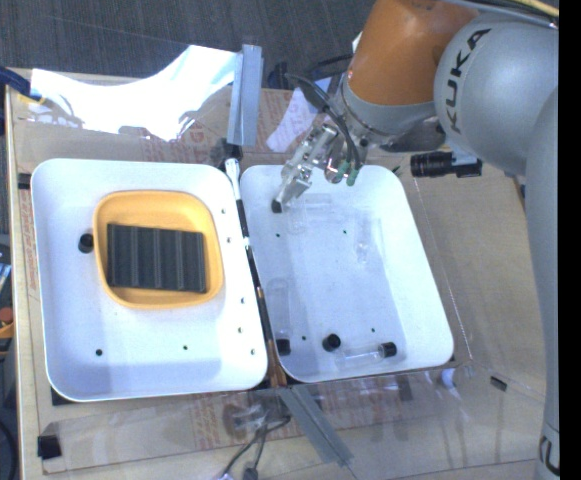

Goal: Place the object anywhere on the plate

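the grey arm (490,68) with its orange band leans in from the right over the two white bins. the left bin (60,348) holds a yellow plate (120,213) carrying a dark ribbed block (158,256); the right bin (410,328) has small clear and dark bits — a clear tube (362,351) near its front edge. the gripper (288,193) hangs over the right bin's back left corner, and i cannot tell whether it holds anything. the step looks like a pick; next it must secure an object and cross to the plate.
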Controlling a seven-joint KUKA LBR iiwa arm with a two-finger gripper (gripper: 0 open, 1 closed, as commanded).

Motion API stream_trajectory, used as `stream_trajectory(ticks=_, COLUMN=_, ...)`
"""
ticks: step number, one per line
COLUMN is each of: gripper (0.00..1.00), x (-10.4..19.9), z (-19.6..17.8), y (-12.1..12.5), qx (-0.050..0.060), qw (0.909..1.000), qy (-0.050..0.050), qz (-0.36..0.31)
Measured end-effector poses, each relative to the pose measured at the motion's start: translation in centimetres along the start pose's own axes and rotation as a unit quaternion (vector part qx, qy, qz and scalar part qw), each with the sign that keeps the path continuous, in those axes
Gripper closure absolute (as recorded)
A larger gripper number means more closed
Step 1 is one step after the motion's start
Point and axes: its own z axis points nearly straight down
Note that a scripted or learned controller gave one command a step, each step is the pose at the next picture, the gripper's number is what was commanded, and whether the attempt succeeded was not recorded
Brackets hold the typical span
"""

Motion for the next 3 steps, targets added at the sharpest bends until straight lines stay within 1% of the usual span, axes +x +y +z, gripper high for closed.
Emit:
stream_trajectory(ticks=1, gripper=0.00, x=0.0, z=0.0, y=0.0, qx=0.000, qw=1.0000, qy=0.000, qz=0.000)
stream_trajectory(ticks=2, gripper=0.00, x=1.9, z=-0.3, y=2.5, qx=0.001, qw=1.0000, qy=0.002, qz=0.003)
stream_trajectory(ticks=3, gripper=0.00, x=3.1, z=1.4, y=4.9, qx=0.001, qw=0.9999, qy=0.001, qz=-0.012)
